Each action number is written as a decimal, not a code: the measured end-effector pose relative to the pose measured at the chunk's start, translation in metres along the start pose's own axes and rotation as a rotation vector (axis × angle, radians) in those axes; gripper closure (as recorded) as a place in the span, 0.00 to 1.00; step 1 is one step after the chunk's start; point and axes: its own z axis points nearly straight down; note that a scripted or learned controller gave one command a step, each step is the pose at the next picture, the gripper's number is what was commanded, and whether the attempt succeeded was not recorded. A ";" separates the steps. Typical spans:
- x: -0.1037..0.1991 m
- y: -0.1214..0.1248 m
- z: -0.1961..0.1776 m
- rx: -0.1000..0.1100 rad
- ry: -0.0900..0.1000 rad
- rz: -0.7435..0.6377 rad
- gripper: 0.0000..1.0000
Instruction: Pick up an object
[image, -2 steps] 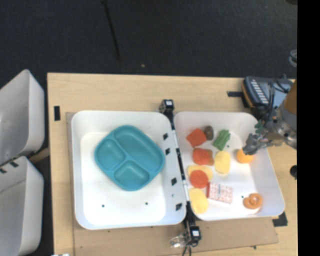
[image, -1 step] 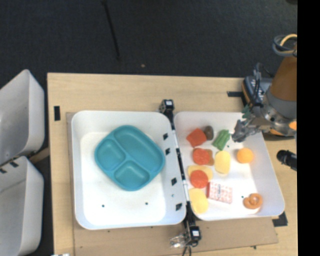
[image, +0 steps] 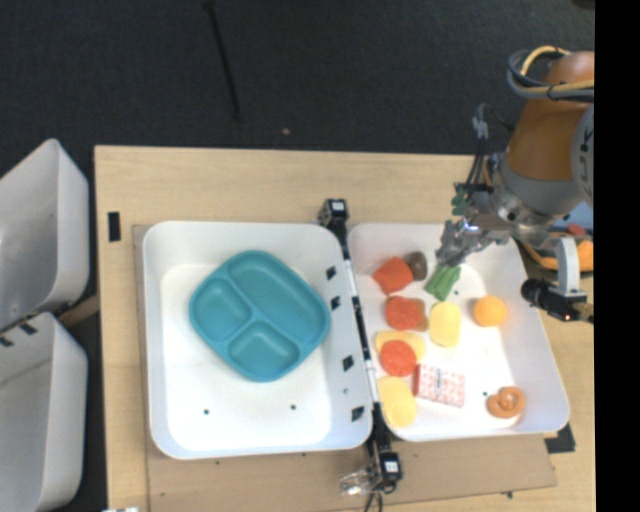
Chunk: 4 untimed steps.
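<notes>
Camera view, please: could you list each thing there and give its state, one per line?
Gripper: low over the right bin, at the green piece.
Green piece: tilted, just under the gripper; grasp unclear.
Blue tray: flat in the left bin, compartments bare.
Orange ball: loose in the right bin.
Pink box: lying flat.
Donut: lying flat at the bin's corner.

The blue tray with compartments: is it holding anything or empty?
Empty. The blue tray lies in the left bin, its three compartments bare.
</notes>
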 end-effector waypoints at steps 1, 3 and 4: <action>0.040 0.033 0.011 0.000 -0.002 0.003 1.00; 0.063 0.075 0.017 0.000 -0.003 0.002 1.00; 0.063 0.080 0.006 0.002 -0.002 0.000 1.00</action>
